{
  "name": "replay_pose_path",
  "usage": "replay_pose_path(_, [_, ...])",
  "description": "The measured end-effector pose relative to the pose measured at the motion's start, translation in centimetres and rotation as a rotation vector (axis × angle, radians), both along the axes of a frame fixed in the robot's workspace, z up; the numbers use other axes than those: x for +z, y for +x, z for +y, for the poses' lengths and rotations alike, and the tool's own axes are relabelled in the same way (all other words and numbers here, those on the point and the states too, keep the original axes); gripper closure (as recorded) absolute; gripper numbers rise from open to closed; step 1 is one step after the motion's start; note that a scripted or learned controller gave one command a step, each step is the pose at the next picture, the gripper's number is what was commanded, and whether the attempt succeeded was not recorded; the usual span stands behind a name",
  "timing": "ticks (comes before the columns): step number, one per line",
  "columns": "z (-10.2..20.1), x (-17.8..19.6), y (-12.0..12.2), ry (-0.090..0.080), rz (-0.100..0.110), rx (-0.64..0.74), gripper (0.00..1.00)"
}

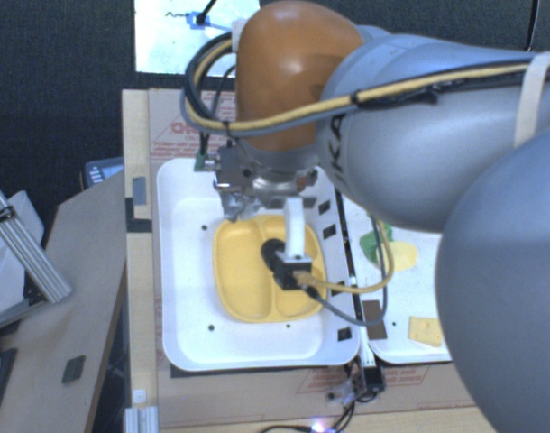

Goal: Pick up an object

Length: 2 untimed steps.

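Over the left bin [178, 269]: the tool [239, 204] hangs low, at the far-left corner of the tray [243, 282].
Tray: yellow, split into compartments, lying flat in the middle of the left bin.
Tool state: I cannot tell whether it is apart or together; the wrist hides it from where I stand.
Which way: the tray sits right under the tool and stretches from it toward the near right, so its far rim is the closest part.
Long axis: it seems to run near to far in the bin, though the arm covers part of it.
Right bin [410, 298]: a green scrap [374, 240] and a yellow block [426, 330], both well apart from the tool.
Arm: just 1, so there is no nearer side to choose.
Next move, my guess: a pinch on the tray's rim, since a flat tray offers little else.
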<state>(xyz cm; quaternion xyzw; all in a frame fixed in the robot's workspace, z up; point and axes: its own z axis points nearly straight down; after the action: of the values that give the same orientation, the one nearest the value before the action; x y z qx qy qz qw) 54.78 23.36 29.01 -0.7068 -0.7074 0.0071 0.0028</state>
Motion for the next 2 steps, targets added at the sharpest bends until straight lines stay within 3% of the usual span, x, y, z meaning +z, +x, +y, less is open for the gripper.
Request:
replay_pose_path(1, [-4.3,-1.9,-3.1,0.005,-0.010,-0.002,1.00])
replay_pose_path(2, [-2.0,1.8,-3.7,0.008,-0.017,0.005,1.00])
